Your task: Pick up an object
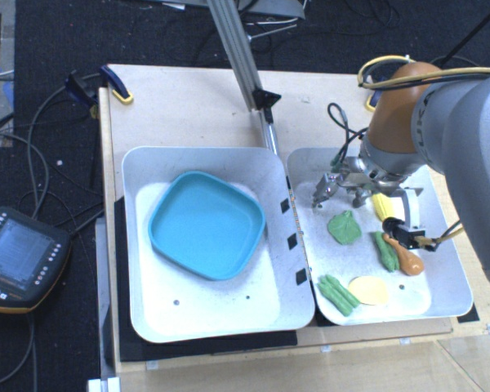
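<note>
My gripper (pixel 338 194) hangs over the upper left part of the right bin (pixel 441 296), fingers spread and open with nothing between them. Just below it lies a green leafy piece (pixel 344 228). A yellow corn cob (pixel 383 207) lies to the gripper's right, partly under the wrist. Further right a green and orange carrot-like piece (pixel 397 253) lies in the bin. At the bin's front are a green bean pod (pixel 337 294) and a pale yellow disc (pixel 369 290).
The left bin (pixel 147 309) holds a large blue square plate (pixel 207 224). A slanted metal pole (pixel 238 43) rises from the ridge between the bins. The grey arm (pixel 457 113) covers the right bin's far right corner. Cables run along the bench's left side.
</note>
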### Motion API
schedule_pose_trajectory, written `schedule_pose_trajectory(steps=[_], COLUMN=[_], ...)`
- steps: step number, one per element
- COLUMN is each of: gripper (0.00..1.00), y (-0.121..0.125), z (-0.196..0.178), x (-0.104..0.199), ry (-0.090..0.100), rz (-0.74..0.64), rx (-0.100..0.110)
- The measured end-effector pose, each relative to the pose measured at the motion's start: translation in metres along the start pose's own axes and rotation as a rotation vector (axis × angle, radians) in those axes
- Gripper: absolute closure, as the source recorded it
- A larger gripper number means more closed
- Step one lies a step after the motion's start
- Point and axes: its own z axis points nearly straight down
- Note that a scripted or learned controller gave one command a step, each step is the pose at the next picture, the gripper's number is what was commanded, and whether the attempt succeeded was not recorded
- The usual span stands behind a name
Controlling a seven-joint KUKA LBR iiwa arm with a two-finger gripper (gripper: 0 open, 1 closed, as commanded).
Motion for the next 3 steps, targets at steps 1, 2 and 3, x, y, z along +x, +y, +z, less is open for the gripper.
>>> schedule_pose_trajectory(steps=[1, 2, 3], gripper=[1.00, 1.00, 1.00], y=[0.001, -0.001, -0.002], z=[-0.013, -0.056, -0.098], x=[0.000, -0.002, -0.002], ry=[-0.001, -0.001, -0.001], rz=[0.000, 0.000, 0.000], rx=[-0.005, -0.007, -0.007])
